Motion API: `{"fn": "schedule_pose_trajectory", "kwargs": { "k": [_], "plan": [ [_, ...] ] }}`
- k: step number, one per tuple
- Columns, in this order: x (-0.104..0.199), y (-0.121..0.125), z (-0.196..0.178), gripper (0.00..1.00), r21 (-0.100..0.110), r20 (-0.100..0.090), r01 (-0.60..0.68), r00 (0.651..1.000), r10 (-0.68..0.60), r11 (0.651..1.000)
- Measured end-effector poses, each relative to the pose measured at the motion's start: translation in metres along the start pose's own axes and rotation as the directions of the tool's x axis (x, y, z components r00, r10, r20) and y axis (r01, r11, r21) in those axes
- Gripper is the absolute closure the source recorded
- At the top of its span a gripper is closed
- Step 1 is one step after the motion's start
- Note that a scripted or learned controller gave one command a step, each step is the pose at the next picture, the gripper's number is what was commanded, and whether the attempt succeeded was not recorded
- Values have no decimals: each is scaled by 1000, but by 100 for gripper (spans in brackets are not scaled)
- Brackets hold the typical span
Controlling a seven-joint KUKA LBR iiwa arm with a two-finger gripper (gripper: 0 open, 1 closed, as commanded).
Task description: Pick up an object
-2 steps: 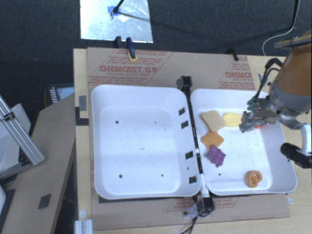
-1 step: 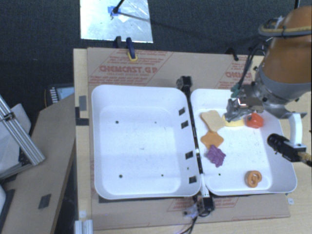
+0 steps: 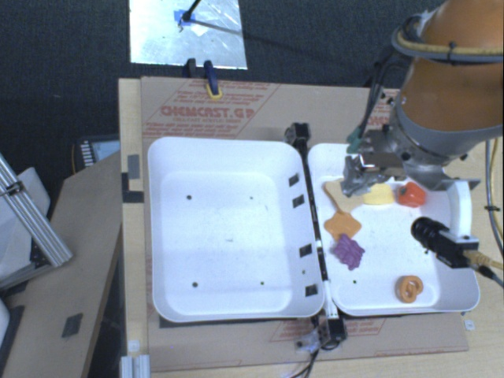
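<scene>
Surface: two white bins. Your gripper low in right bin, above tan piece; spread or pinched, can't tell. Step: reach. Next: settle, close.

White bins hold purple, orange, yellow pieces.

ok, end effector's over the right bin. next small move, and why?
Probably a short descent straight down. The end effector sits low over the right bin, right above the tan spatula-shaped piece and beside the yellow piece. Nothing shows between it and those, so closing now would likely miss.
</scene>
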State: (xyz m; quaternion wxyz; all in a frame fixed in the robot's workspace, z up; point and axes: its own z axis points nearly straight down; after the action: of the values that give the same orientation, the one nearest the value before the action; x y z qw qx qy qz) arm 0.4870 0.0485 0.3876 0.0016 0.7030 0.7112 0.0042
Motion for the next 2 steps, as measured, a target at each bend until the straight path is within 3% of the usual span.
{"fn": "schedule_pose_trajectory", "kwargs": {
  "k": [1,2],
  "plan": [
    [66,10,-67,100,-1,0,-2,1000,2,1000],
    [124,2,-89,100,5,1,-1,1000,1,1000]
  ]
}}
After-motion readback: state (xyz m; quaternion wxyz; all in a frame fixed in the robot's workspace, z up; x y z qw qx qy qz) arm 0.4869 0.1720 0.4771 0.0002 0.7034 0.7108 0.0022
